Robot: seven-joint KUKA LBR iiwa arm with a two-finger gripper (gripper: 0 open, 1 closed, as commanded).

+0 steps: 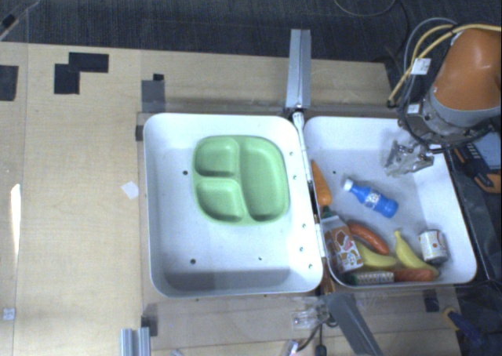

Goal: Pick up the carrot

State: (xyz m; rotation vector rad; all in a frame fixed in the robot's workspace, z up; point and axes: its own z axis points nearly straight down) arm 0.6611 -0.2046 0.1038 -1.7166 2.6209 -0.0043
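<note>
Arm [463,80] bent over right bin [369,139], pincer [406,158] apart from carrot [321,184]

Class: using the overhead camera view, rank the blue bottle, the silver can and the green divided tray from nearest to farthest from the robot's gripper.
1. Blue plastic bottle, lying mid right bin, just below-left of the gripper.
2. Small silver metal can, right bin's lower right corner.
3. Green divided plastic tray, in the left bin.
</note>
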